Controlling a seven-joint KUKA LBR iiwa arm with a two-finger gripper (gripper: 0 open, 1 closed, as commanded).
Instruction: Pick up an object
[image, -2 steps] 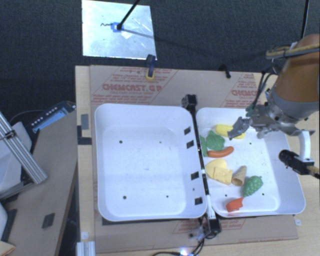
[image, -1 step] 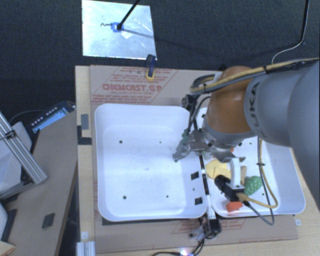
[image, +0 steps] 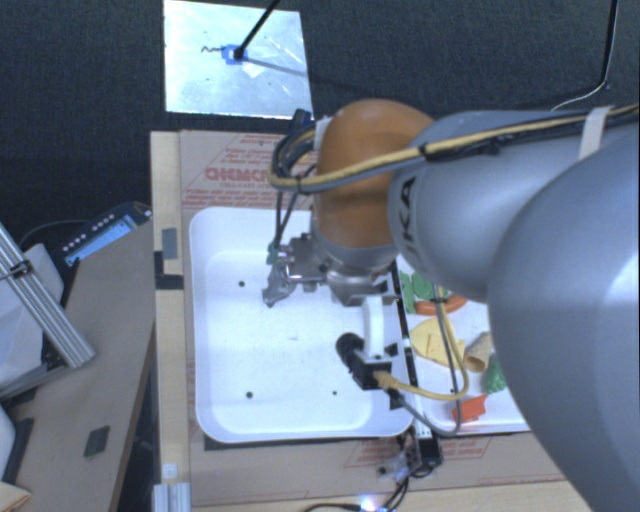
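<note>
— Where did we find the tool (image: 277, 285)?
— Low over the left bin (image: 215, 330), towards its far side. We could not tell how far open it was, or whether it held anything.
— And the objects?
— In the right bin (image: 498, 420), partly under the arm (image: 520, 230): a yellow piece (image: 437, 340), a tan piece (image: 481, 350), a green piece (image: 420, 288).
</note>
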